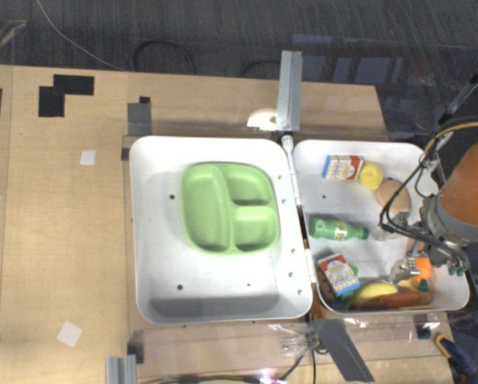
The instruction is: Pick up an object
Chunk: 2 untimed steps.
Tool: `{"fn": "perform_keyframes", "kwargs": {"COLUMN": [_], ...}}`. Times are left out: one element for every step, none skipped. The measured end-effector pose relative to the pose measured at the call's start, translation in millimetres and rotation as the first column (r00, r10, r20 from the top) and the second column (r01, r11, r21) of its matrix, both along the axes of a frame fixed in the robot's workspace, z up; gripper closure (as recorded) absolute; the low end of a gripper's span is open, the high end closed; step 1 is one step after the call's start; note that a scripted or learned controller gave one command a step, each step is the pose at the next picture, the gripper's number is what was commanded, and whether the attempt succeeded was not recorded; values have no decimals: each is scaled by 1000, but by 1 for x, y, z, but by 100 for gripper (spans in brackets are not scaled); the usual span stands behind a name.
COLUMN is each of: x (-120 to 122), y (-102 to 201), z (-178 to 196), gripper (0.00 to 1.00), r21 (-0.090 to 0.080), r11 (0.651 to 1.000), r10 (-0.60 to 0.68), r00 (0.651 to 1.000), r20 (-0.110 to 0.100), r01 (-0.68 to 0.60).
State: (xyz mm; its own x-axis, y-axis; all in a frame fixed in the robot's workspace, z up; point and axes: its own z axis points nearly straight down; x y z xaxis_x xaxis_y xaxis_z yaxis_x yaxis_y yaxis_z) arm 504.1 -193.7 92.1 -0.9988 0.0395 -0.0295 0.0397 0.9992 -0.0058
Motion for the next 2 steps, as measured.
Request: {"fn": "perform_keyframes", "kwargs": {"x": [-10, -10], "y": [-12, -11], "z": [-1, -1], "gripper": [0, 0], "r21": [1, 1], "r11": [999, 998], "r10": [35, 68], "r00": [999, 998], "r20": [-9, -9], "r01": [-35, -68]}}
